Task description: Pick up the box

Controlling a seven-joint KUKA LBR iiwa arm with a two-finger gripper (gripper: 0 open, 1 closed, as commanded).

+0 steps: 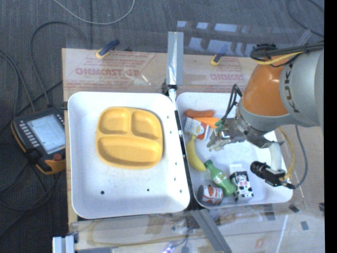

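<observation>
- The gripper [218, 139] hangs low in the right bin [284, 194]; I cannot tell how it is set
- The box [194, 127] lies just left of it, above the banana [195, 156]

Fixed overhead camera, slanted down, both bins [79, 194]

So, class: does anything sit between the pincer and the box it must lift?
Nothing visible does. The pincer hangs in the right bin just right of the box; the banana and carrot lie beside it.
</observation>
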